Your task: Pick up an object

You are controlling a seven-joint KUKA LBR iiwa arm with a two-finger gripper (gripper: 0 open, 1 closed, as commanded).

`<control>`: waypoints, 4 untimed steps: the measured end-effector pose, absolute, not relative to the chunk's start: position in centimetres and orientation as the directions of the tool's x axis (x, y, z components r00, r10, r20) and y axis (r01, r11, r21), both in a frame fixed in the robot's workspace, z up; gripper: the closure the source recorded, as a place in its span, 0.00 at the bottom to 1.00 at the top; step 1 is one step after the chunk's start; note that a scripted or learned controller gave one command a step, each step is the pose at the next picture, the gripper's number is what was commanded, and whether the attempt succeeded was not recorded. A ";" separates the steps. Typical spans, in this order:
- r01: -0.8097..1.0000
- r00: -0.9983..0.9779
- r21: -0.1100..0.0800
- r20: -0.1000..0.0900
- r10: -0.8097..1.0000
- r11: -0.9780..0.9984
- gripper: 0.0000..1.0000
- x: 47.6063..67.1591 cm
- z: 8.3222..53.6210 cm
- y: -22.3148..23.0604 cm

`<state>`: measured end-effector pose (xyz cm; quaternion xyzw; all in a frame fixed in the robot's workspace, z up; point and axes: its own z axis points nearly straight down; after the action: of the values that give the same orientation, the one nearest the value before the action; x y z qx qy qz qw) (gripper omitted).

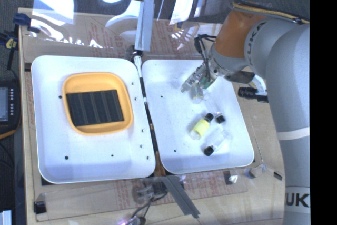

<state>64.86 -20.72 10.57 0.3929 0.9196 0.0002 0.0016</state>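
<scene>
In the right bin (168, 118) lie a small yellow bottle with a black cap (201, 125) and a clear bottle with a black cap (215, 144); another small black cap (219, 119) rests beside the yellow one. My gripper (196, 83) hangs low over the upper middle of that bin, above and apart from the bottles. It looks metallic with a clear or greenish piece near its tip, too blurred to make out.
The left bin (47, 150) carries a yellow tray with a dark ribbed insert (96, 104). A metal divider rail (144, 22) stands behind the bins. My grey arm (268, 55) covers the bench's right side.
</scene>
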 end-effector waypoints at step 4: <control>0.601 -0.800 0.000 -0.002 0.601 0.800 1.00 65.1 9.4 -20.9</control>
<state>65.08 -20.89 9.43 0.3165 0.9486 -0.0002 0.0010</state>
